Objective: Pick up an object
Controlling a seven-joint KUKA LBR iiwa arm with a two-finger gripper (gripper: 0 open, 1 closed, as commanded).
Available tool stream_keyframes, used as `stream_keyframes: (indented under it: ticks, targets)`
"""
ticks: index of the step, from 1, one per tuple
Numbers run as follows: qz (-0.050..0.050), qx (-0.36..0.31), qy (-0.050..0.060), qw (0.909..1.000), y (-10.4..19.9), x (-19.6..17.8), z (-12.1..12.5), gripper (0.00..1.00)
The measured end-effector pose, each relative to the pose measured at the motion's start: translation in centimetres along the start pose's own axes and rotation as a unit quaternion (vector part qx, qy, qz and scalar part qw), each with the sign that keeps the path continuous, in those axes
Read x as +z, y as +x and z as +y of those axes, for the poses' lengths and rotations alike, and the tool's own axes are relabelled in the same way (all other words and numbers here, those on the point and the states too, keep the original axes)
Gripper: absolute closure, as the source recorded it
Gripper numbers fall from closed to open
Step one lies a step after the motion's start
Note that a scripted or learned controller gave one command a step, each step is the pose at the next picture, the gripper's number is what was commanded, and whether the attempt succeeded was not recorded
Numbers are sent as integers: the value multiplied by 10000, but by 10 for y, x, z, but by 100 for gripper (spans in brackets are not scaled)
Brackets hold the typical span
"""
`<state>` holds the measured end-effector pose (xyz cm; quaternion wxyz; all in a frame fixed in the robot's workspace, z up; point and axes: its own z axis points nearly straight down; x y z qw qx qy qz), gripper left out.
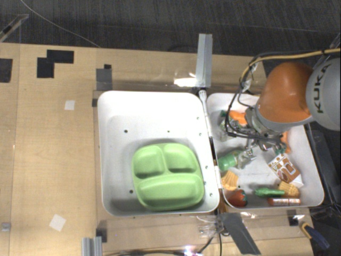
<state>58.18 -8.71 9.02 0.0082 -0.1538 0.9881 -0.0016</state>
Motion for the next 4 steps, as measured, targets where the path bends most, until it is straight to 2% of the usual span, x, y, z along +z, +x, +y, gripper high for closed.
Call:
stream_keyframes:
  ticks: [1, 2, 3, 4]
  targets:
    - [-17, -1742, 7, 9847, 33, -2, 7, 0]
    - [-89, -1750, 32, 9845, 28, -16, 8, 100]
    - [19, -2735, -19, 9619, 13, -65, -37, 100]
    - [22, -2742, -28, 9617, 13, -64, -36, 0]
